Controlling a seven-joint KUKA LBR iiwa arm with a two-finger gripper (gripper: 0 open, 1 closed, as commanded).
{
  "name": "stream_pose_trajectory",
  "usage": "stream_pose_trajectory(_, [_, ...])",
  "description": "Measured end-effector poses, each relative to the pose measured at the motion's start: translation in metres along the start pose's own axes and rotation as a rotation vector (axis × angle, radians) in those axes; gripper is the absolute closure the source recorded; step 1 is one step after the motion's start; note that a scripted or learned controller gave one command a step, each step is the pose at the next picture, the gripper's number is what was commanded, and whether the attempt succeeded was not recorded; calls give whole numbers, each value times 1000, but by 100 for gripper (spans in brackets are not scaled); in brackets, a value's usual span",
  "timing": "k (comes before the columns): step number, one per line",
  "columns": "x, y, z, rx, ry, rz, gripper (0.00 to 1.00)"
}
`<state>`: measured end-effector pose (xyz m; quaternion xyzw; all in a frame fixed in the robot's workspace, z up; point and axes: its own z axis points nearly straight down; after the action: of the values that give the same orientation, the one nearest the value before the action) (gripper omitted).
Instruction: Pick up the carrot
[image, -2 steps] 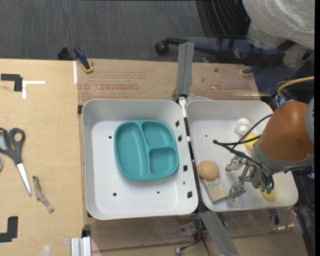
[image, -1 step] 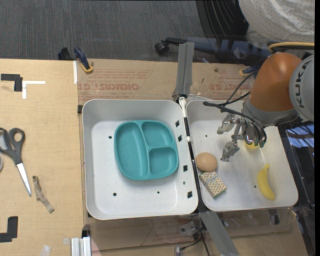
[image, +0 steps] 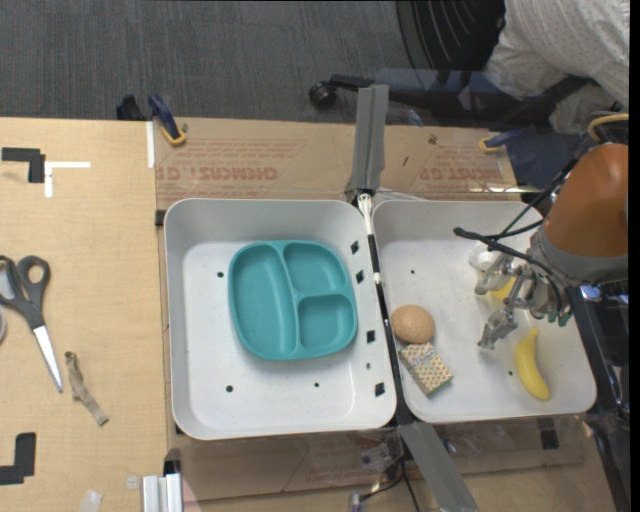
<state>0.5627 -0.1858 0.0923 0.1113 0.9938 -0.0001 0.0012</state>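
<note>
A view from above, at a slant, of a bench (image: 80, 300) bearing two shallow white bins side by side. The left bin (image: 190, 400) holds a teal tray (image: 294, 298) with three compartments. The right bin (image: 440, 400) holds a round tan ball-like thing (image: 412, 324), a small patterned block (image: 427, 368) just below it, and a yellow curved piece (image: 529, 366) near the right wall.

That yellow piece is the nearest match to the carrot, though it looks more like a banana, and no orange carrot can be made out. It lies roughly upright in the picture, free of the other things. It is probably a light toy of smooth, stiff plastic, so slippery rather than fragile. The best hold would be across its thicker middle, with the fingers closing on its two long sides.

The grey arm with its orange band (image: 595, 200) reaches in from the right. The gripper (image: 505, 315) hangs over the right bin, just left of and above the yellow piece, not touching it. Its fingers (image: 492, 334) appear slightly apart and hold nothing, though cables and glare make this uncertain.

A pair of scissors (image: 35, 310) lies on the bench at far left.
</note>
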Motion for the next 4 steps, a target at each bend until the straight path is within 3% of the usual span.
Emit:
stream_pose_trajectory(1, [8, 77, 0, 0, 0, 106, 0])
stream_pose_trajectory(2, [37, 151, -100, 0, -2, 290, 0])
stream_pose_trajectory(3, [64, 49, -64, 1, 0, 222, 0])
stream_pose_trajectory(4, [60, 4, -13, 0, -2, 153, 0])
